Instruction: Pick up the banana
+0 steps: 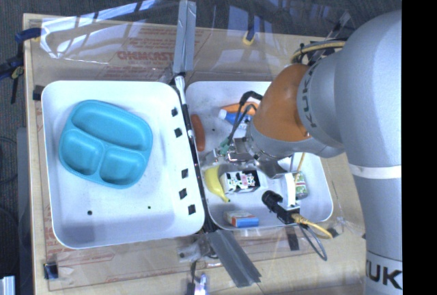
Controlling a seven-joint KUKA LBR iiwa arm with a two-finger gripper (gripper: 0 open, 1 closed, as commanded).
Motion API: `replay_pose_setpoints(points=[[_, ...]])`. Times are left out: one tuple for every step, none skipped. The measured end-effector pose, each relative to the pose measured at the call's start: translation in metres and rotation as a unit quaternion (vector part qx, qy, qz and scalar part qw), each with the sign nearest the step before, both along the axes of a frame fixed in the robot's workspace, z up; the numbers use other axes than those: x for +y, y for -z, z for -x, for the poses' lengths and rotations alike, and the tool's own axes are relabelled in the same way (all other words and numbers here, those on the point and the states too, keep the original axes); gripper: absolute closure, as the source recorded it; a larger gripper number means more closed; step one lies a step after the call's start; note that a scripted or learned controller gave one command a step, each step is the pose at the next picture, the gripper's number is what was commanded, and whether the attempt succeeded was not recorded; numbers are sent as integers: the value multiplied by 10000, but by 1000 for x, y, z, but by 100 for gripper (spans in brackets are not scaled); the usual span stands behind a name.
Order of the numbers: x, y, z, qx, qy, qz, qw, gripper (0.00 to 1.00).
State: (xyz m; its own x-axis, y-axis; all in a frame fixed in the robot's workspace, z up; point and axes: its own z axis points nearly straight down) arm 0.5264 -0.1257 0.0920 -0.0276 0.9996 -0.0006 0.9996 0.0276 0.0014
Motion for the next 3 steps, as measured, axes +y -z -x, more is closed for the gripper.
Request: replay_pose_setpoints(points=[[2,-6,0,-72,-1814,122,9833,0],[7,-13,0,-34,-1859,56,9825,100],[68,-99,-43,13,-687,-2,9976,100]])
